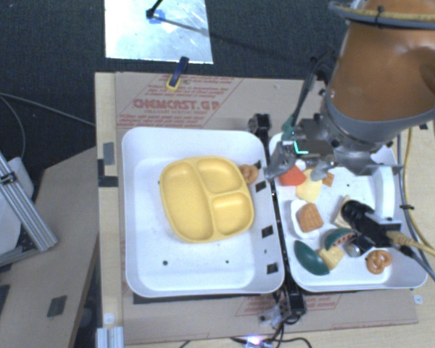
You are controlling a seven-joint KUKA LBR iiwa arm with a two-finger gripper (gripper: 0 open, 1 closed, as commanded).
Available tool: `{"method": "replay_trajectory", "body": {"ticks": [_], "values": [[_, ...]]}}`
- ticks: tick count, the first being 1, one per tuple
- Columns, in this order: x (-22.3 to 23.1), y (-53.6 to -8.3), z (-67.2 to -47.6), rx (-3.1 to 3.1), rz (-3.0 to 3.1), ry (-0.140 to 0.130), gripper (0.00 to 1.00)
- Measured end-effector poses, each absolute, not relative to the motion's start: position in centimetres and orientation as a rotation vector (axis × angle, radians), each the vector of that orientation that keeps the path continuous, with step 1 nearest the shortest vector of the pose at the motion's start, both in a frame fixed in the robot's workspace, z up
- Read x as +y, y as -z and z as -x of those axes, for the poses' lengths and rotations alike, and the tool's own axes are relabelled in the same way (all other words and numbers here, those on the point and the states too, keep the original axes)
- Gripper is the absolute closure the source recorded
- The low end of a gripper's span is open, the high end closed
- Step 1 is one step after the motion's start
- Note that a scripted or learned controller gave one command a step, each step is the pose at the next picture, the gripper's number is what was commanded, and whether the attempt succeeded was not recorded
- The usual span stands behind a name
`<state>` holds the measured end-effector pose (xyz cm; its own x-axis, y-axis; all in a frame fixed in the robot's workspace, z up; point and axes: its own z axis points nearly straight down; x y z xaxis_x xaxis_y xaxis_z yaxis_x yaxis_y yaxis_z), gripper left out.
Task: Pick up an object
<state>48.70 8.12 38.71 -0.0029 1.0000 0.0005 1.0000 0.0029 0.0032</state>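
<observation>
My gripper (296,168) hangs over the upper left corner of the right bin (404,278), under the big orange and grey wrist. It is open, with one grey finger (277,165) near the bin's left wall and the other one to the right. A red-orange piece (293,177) lies just below the gap between them, and nothing is held. Close by lie a pale yellow piece (309,191), a small orange bit (328,180), a brown waffle-like piece (309,217), a dark green item (311,259), a yellow and green piece (334,243) and a pretzel (378,261).
The left bin (141,267) holds a yellow divided plate (205,197), with a small brown item (248,172) at the plate's right edge. Black clips sit along the wall between the two bins. A foil sheet (158,19) lies on the floor behind the bench.
</observation>
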Motion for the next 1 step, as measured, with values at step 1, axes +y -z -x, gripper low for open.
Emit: {"method": "replay_trajectory", "body": {"ticks": [1], "values": [[11.81,-35.81,-48.65,2.227,-2.216,-0.001,0.0]]}}
